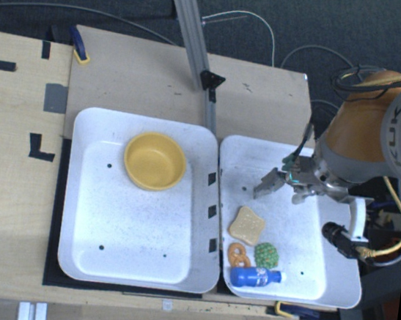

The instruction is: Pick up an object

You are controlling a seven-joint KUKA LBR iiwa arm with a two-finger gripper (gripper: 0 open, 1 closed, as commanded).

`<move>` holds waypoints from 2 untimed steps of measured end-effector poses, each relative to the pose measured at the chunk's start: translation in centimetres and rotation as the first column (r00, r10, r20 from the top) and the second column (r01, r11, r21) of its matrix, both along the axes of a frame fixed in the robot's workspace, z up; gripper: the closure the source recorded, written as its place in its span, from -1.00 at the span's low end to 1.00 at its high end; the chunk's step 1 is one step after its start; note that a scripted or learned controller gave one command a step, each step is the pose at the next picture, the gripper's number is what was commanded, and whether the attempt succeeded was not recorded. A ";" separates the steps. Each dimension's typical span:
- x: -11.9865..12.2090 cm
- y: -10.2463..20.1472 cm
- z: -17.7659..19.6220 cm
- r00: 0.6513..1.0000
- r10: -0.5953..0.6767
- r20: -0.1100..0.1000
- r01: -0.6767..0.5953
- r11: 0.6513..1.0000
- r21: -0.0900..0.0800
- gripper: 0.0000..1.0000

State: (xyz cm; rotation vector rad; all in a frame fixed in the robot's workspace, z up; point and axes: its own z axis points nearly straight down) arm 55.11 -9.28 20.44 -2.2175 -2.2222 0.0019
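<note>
Gripper hovering over the right bin, holding nothing.
The gripper (282, 189), fingers apart, is hanging in the right bin (318, 272), above the toast (248, 224), pretzel (239, 255), green ball (267, 254) and blue bottle (255, 276) at lower right; a yellow bowl (155, 160) is sitting in the left bin (77, 249).

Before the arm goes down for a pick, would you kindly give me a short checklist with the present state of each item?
1. Gripper over the right bin: ok.
2. Jaws open: ok, spread apart.
3. Nothing already between the jaws: ok.
4. Targets present: ok, cracker, pretzel, green ball, blue bottle.
5. Target isolated: not ok, all four crowd together.
6. Gripper above a target: not ok, it hangs over bare floor behind the cracker.
</note>
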 end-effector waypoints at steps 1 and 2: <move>0.0 0.0 0.0 1.000 0.000 0.000 0.000 1.000 0.000 -1.00; -0.7 -0.8 -5.3 1.000 -0.002 -0.005 0.002 1.000 -0.001 -1.00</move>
